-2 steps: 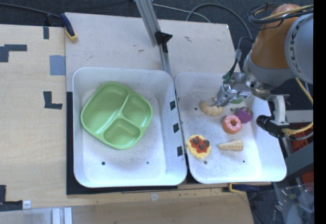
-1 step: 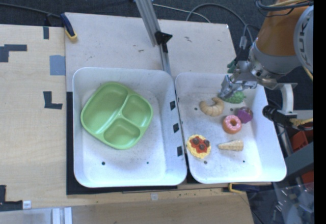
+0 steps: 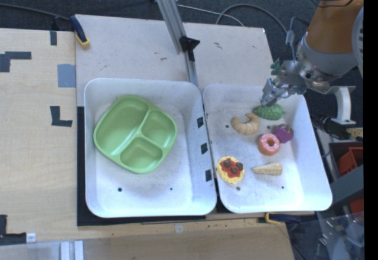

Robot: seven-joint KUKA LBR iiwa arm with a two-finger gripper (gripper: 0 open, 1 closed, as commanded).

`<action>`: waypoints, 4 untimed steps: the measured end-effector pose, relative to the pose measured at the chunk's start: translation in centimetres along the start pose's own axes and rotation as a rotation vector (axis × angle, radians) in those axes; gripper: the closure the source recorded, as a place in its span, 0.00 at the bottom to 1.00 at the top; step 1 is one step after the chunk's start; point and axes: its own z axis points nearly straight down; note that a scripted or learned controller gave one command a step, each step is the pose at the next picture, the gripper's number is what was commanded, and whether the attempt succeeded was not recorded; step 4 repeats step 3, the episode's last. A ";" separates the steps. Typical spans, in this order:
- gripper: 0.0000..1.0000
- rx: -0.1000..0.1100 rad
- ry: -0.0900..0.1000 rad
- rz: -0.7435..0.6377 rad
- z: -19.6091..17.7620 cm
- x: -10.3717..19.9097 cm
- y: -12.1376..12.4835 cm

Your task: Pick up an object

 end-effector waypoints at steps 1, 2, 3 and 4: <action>1.00 0.004 0.002 -0.004 0.6 5.8 0.9; 1.00 0.006 0.001 -0.004 2.9 11.1 0.7; 1.00 0.005 0.001 -0.004 3.3 15.6 1.1; 1.00 0.005 0.001 -0.004 3.3 15.6 1.1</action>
